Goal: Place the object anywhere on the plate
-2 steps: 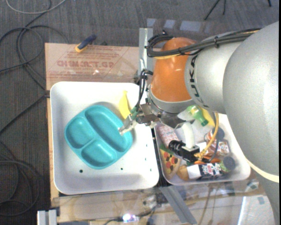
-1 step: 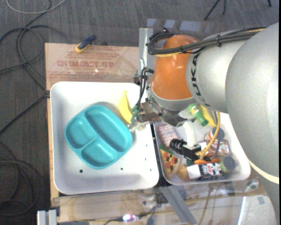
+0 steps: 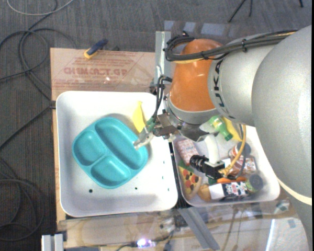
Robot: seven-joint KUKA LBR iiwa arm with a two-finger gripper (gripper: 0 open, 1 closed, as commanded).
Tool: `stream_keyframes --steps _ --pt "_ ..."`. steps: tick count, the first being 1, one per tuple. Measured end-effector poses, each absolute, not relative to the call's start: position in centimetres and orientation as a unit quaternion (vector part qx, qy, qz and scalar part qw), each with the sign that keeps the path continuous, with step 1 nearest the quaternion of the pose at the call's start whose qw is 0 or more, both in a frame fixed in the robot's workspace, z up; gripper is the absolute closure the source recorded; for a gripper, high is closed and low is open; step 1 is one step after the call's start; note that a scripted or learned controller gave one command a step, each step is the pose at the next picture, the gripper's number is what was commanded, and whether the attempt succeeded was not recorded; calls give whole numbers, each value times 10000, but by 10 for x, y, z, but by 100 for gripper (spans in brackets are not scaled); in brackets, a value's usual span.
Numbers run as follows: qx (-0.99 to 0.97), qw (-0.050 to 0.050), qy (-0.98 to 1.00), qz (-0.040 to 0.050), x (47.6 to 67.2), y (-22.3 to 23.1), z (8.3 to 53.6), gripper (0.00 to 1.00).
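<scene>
Yellow flat object (image 3: 138,117) stands just left of the gripper (image 3: 144,138), whose state I cannot tell, over the teal three-compartment plate's (image 3: 111,151) right rim.

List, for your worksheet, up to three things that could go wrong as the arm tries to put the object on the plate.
1. The gripper hangs at the right rim of the turquoise three-compartment plastic plate, so anything released here might land on the rim and slide onto the white left bin.
2. The yellow flat piece sits just off the plate beside the gripper; it could get pushed aside.
3. The grey arm hides much of the cluttered right bin, so knocks there could pass unnoticed.
</scene>
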State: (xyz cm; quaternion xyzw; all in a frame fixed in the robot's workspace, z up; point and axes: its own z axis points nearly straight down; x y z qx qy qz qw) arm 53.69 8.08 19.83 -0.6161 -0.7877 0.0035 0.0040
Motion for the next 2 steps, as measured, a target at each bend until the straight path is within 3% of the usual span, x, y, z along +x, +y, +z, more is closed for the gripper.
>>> stream_keyframes --steps 1,2 --pt "-5843 12 -8115 19 507 85 182 0" --pt "-6417 9 -7669 19 557 58 182 0"
